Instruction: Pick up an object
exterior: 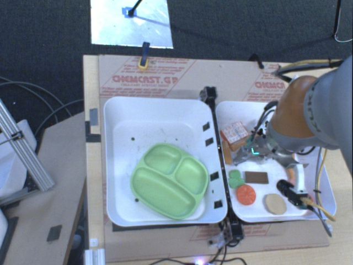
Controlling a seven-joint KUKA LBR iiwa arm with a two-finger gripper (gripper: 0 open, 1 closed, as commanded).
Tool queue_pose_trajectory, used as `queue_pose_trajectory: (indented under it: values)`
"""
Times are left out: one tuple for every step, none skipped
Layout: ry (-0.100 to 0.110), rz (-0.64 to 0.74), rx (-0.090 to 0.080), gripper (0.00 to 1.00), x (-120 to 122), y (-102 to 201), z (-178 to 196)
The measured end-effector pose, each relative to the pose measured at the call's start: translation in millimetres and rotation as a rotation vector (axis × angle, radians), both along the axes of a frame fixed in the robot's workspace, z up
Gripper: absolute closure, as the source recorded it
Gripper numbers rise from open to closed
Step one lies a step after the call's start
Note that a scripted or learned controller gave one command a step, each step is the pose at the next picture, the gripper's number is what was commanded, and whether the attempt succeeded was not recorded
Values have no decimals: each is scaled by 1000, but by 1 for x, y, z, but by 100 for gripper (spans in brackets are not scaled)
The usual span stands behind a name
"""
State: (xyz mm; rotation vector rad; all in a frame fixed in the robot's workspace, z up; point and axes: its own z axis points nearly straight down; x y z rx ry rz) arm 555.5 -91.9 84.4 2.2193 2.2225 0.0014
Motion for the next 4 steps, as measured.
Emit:
queue_pose_trajectory:
  values:
    - [-10,6,1,0,-42,66,107]
    - [6,-10,-3,0,-71,-18,44]
    - [0,2,0,0,-68,10,-1]
    - [-2,1,2,0,-68,5,2]
